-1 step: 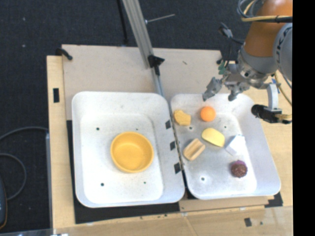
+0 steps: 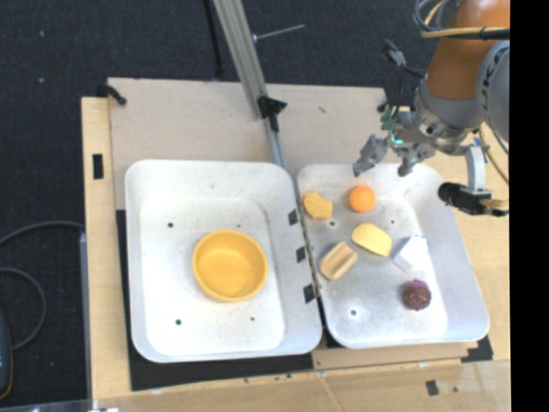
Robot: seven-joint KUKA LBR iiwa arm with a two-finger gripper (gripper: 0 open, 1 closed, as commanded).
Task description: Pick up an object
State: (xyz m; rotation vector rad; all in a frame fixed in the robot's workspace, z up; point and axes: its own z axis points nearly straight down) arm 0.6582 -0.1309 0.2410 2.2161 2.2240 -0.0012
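My gripper (image 2: 386, 161) hangs over the far edge of the right bin (image 2: 455, 316), open, with nothing between its fingers. Just below and left of it lies an orange ball (image 2: 362, 199). Further into the bin are a small yellow chunk (image 2: 317, 205), a pale yellow rounded piece (image 2: 371, 239), a tan bread-like block (image 2: 338, 260), a light grey-white block (image 2: 413, 251) and a dark red berry-like ball (image 2: 417, 295). A yellow bowl (image 2: 229, 265) sits in the left bin (image 2: 154, 196).
A slanted metal pole (image 2: 246, 58) rises from the divide between the bins at the back. A black fitting (image 2: 463, 197) on the arm's side overhangs the right bin's right rim. Brown board (image 2: 189, 118) lies behind the bins.
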